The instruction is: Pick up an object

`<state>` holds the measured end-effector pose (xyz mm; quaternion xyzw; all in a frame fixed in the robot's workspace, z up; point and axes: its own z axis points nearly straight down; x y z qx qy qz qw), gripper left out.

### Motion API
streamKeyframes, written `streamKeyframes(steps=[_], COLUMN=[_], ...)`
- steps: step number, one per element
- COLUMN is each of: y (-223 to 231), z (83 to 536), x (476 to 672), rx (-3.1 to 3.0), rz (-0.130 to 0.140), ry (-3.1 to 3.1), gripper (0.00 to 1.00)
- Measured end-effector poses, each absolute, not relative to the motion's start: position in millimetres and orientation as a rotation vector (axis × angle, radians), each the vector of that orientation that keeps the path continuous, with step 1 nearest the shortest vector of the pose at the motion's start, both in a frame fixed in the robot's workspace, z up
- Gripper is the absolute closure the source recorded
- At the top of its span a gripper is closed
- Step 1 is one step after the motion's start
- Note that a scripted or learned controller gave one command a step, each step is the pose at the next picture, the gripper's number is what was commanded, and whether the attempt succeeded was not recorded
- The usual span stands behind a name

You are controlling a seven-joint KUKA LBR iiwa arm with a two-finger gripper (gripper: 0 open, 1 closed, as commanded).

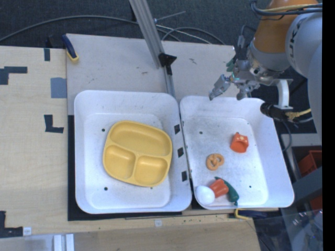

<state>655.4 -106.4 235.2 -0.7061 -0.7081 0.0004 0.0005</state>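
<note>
gripper (229, 92) w/ fingers spread, nothing between, above right bin (272, 140). orange toy pepper (239, 143): prob. light, rigid plastic; pinch across body.

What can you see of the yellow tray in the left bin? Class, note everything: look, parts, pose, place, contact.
The yellow tray looks like smooth moulded plastic, a rounded rectangle with a raised rim. Ridges split it into three compartments: one long one along the far side, two smaller ones nearer the camera. It lies flat and right way up, turned slightly askew, about mid-floor in the left bin. It touches nothing but the bin floor.
</note>
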Motion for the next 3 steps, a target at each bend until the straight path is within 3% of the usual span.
streamKeyframes(steps=[1, 3], y=[-107, -114], z=[235, 125], x=[655.4, 640.4], rx=[-2.217, -2.216], rz=[0.002, 0.01], ry=[-2.224, -2.219], gripper=[0.0, 0.0])
